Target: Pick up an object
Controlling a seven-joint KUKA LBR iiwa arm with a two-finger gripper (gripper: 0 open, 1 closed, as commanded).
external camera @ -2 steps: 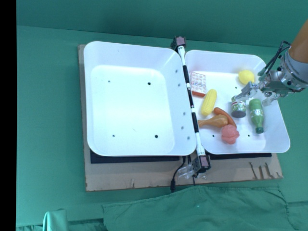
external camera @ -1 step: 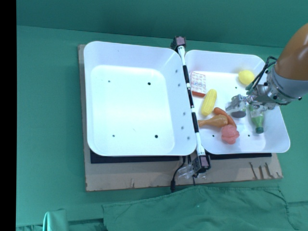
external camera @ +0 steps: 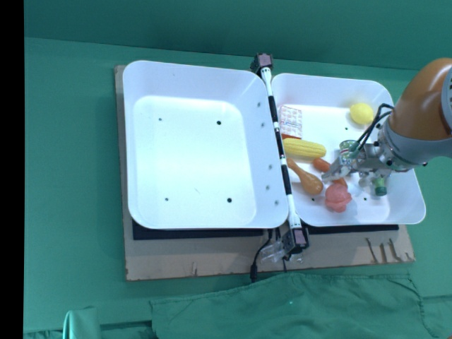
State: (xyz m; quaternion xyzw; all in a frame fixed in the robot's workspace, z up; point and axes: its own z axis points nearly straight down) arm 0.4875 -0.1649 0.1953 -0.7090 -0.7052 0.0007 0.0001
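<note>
Two white bins (external camera: 191,76) side by side, pincer (external camera: 337,173) low in right bin among corn (external camera: 304,147), lemon (external camera: 361,113), pink fruit (external camera: 337,198)

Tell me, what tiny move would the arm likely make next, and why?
Probably a short drop straight down. The gripper hangs over the right bin, just above the small orange piece and beside the pink lumpy toy, with nothing seen between its fingers. The corn cob and lemon lie farther off.

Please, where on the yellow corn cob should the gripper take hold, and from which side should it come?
Probably at the middle of the corn cob, from straight above. It lies flat and lengthwise across the right bin, so fingers closing across its narrow width should fit; the carton crowds its far side.
</note>
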